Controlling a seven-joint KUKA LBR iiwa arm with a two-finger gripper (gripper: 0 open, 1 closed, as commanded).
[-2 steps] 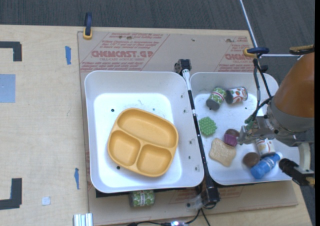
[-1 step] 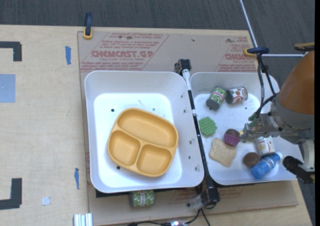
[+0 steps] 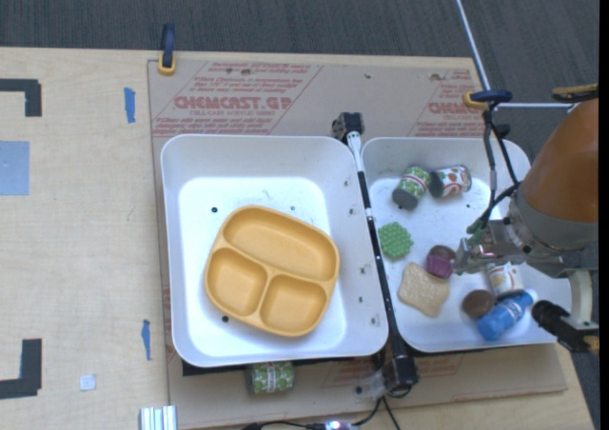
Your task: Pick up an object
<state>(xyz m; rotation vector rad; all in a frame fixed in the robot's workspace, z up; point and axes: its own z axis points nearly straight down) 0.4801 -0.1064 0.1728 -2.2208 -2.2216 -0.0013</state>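
Dark grey carpet runs along the top, and below it a pale wooden bench [image 3: 76,257] carries a sheet of cardboard [image 3: 285,100] printed in red, with two white bins side by side on it. Left bin [image 3: 181,228] holds a yellow plate [image 3: 272,270] with three compartments, lying flat near the middle.

Right bin [image 3: 423,338] holds the loose objects, and I reach into it from the right, my orange band [image 3: 569,166] above the grey wrist. My gripper [image 3: 483,249] hangs low over the middle of this bin — I cannot tell how it stands, since the metal parts blur together from up here.

Just left of it sits a small purple block [image 3: 440,262], dark magenta with a brownish top, close to the gripper's tip; whether they touch I cannot say. Beside that block lies a tan slice of toast [image 3: 423,288], roughly square, tilted. Above those sits a green studded disc [image 3: 395,240]. Near the far wall a small green and dark can [image 3: 412,186] lies next to a striped can [image 3: 451,181] with red, white and yellow on it. Toward the near right corner — a brown round lump [image 3: 477,303], a blue bottle [image 3: 502,315] on its side, and a small white and orange jar [image 3: 501,278] under my wrist.

Below the left bin, on the bench edge, lies a green can [image 3: 271,378].
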